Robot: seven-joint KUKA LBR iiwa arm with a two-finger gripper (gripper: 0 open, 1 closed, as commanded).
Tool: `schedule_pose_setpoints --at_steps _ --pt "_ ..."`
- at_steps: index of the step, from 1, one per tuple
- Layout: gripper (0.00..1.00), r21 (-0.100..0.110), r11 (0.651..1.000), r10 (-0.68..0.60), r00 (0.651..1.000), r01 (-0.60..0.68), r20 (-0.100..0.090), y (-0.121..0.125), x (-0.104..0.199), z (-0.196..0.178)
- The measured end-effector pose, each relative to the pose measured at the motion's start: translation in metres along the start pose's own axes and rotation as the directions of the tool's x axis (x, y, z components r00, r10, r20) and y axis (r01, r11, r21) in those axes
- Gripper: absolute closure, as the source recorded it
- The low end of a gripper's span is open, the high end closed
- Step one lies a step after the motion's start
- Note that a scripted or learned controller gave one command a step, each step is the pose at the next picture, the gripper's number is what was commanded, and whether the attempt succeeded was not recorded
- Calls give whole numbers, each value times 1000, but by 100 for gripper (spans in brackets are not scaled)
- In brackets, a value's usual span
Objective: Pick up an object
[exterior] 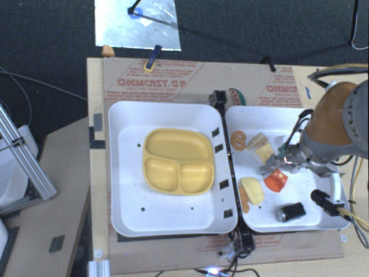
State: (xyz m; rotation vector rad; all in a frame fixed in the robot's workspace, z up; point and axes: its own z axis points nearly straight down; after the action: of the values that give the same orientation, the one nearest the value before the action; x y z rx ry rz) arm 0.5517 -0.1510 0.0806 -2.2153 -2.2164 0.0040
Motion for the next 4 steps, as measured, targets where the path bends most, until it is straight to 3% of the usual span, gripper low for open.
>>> schedule_pose_setpoints --at_steps 1,2,3,4 --pt "100 -11 1000 0 1000 0 4 5 -2 -15" --pt "100 -4 1000 0 1000 0 1 -55 39 -2" --pt "100 -22 1000 -13 1000 13 1 -63 115 -141" --pt "100 -7 1000 -9 1000 9 1 -66 175 -105"
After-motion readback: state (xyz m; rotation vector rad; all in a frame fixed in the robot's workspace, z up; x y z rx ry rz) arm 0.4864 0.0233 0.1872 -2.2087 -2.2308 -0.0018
